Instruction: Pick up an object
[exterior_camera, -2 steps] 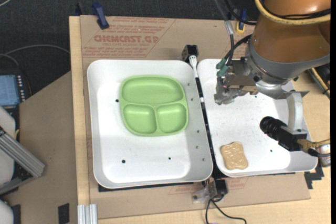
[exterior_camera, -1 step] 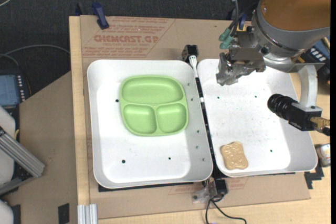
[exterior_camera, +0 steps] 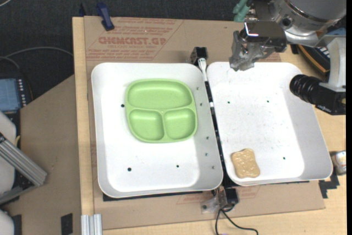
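A tan, cracker-like flat object point(exterior_camera: 245, 164) lies near the front edge of the right white bin point(exterior_camera: 297, 135). A green divided plate point(exterior_camera: 160, 110) with three compartments sits in the left white bin point(exterior_camera: 110, 135). My gripper point(exterior_camera: 241, 62) hangs above the back left corner of the right bin, far from the tan object. Nothing shows between its fingers.
A black cylindrical part point(exterior_camera: 311, 91) juts over the right bin's right rim. A black clip point(exterior_camera: 199, 54) sits at the back between the bins. Both bins rest on a cardboard sheet point(exterior_camera: 137, 36); a blue clamp point(exterior_camera: 104, 15) is at its back left.
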Controlling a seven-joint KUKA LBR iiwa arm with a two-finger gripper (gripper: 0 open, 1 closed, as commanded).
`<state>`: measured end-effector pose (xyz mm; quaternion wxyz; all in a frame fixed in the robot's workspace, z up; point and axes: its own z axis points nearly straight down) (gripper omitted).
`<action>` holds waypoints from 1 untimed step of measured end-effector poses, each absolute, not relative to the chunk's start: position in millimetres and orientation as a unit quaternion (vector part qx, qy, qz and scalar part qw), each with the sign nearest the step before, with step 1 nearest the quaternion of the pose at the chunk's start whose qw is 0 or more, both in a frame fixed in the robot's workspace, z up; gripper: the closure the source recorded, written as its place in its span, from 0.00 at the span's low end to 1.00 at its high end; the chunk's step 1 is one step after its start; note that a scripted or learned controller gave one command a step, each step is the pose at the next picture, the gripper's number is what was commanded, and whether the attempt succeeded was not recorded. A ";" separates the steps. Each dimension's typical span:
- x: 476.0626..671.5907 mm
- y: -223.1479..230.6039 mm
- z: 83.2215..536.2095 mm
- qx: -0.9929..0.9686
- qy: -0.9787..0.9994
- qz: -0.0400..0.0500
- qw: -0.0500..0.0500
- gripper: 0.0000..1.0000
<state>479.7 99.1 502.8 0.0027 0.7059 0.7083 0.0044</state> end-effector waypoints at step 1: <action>478.6 131.3 432.0 0.706 0.708 -0.004 -0.002 1.00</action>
